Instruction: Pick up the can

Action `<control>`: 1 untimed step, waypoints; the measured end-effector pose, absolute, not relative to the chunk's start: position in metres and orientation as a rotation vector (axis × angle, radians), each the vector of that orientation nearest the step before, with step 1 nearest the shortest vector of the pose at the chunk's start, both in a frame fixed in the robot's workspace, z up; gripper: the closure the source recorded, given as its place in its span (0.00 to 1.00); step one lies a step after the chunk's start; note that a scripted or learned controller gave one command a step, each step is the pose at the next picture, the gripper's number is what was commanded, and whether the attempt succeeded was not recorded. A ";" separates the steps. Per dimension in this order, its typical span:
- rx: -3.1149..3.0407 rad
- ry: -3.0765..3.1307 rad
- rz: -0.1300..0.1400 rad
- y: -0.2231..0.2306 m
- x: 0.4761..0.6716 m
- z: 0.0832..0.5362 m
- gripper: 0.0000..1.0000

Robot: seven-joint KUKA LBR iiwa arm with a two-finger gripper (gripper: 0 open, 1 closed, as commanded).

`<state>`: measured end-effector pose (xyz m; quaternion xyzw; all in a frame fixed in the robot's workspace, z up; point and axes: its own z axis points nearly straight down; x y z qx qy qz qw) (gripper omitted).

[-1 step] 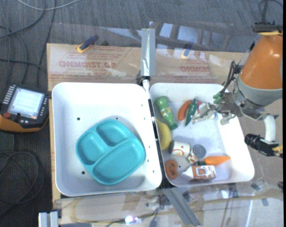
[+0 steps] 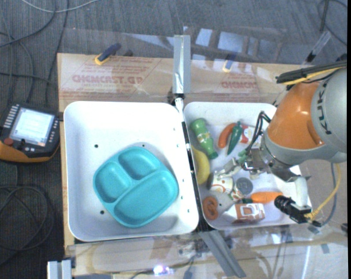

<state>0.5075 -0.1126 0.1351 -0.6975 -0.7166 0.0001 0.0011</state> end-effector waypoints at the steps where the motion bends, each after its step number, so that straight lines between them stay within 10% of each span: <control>1: -2.069 -2.361 0.002 -0.137 0.484 0.160 0.00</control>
